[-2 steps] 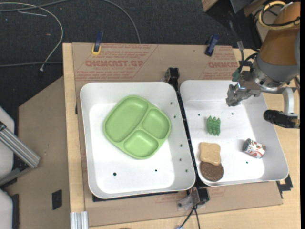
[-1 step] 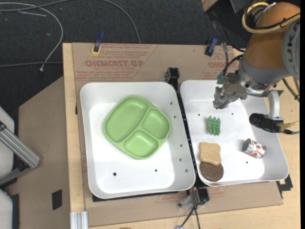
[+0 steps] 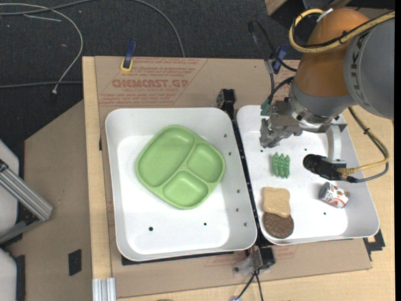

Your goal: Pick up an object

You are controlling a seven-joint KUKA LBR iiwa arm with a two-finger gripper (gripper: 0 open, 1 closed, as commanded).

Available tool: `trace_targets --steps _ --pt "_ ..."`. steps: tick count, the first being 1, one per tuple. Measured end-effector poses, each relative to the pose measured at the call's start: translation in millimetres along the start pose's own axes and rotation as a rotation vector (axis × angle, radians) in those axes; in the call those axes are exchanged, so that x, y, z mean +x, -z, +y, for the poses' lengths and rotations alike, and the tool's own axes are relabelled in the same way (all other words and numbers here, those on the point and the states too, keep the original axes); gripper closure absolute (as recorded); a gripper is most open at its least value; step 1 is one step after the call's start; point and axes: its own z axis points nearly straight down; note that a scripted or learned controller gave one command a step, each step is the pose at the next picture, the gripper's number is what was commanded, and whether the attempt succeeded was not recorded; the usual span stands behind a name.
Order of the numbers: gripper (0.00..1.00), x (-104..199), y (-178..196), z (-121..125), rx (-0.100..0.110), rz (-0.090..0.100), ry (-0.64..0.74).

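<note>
Camera view | jaws above bin | green toy (image 3: 281,165) just below, apart

Grey arm (image 3: 376,61), orange band (image 3: 326,49), yellow cable, metal claw (image 3: 273,137).

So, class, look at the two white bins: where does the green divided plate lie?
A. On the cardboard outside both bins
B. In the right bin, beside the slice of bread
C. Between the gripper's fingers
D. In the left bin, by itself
D: the green divided plate lies flat in the left bin, while the slice of bread lies in the right bin, where the gripper hangs.
</note>
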Motion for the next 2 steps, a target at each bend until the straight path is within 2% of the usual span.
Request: trace_targets --steps 1,2 --pt "1.00 49.9 -1.6 -20.3 0.001 0.001 0.001" --pt "1.00 101.7 -5.8 -18.9 -0.002 0.000 0.001"
